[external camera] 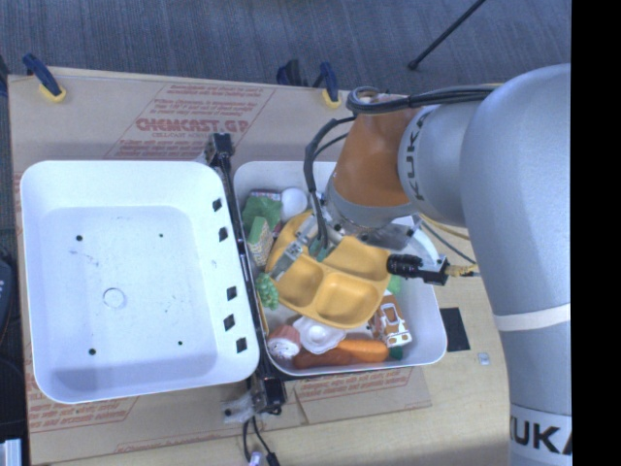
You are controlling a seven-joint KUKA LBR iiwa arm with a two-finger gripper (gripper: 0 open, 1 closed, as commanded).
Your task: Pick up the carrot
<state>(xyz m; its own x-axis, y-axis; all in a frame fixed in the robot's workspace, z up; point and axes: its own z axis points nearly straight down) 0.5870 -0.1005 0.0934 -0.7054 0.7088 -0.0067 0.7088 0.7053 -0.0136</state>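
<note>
The carrot (342, 351) is orange and lies lengthwise along the near wall of the right bin (433, 343), partly under the edge of a yellow divided tray (335, 284). My gripper (309, 243) is low in the same bin, at the yellow tray's upper left rim. It sits well behind the carrot, with the tray between them. The wrist with its orange band (374, 163) hides the gripper's upper part.
The right bin is crowded: a green item (260, 212), a white ball (293, 200), a broccoli piece (267, 291), a small printed box (392, 324) and a red-and-white item (284, 343). The left bin (58, 187) stands beside it. A black cable plug (417, 268) juts over the tray.
</note>
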